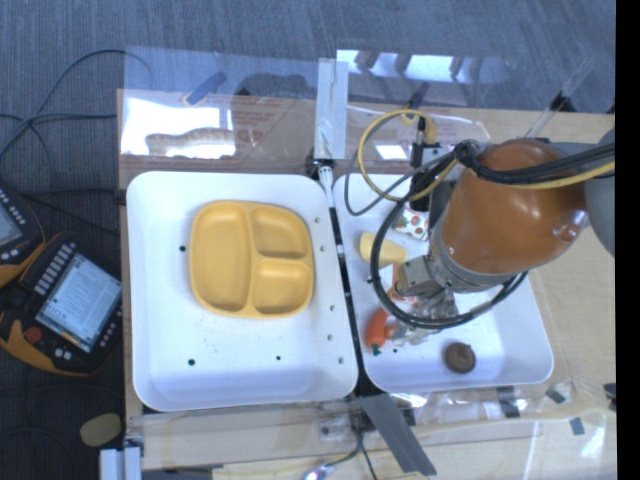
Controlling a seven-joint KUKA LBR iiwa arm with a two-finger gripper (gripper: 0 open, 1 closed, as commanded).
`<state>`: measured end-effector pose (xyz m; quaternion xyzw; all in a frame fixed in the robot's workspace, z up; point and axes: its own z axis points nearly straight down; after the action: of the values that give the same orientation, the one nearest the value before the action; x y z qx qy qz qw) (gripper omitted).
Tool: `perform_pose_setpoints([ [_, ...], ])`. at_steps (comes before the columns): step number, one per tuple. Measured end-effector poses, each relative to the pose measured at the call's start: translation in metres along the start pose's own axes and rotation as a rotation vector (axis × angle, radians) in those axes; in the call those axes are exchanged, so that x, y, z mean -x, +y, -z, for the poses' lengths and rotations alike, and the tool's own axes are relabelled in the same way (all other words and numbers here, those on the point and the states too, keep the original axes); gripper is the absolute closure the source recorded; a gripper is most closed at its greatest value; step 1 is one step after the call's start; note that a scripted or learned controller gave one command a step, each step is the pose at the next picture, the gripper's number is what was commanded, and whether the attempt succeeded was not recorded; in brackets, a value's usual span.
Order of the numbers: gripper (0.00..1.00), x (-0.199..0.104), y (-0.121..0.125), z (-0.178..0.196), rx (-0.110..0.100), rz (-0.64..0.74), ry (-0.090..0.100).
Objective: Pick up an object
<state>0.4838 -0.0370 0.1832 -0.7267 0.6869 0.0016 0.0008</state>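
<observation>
My gripper (415,308) is down inside the right bin (520,363), under the orange wrist band and its looping cables. A small orange-red object (376,330) lies just left of it near the bin's left wall. A pale yellow object (382,248) sits behind it, partly covered by the arm. A round brown object (459,357) rests near the front of the same bin. A patterned white object (411,224) peeks out beside the wrist.
The left bin (160,358) bears a yellow divided plate (251,258). A ridge (340,268) separates the two bins. Cables and a handheld controller (60,303) lie on the floor at the left. Clear panels stand behind the bins.
</observation>
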Motion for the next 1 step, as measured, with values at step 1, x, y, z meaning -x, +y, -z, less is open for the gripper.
perform_pose_setpoints([
  [1,1.00,0.0533,-0.0030,-0.0001,0.000,0.420,-0.002],
])
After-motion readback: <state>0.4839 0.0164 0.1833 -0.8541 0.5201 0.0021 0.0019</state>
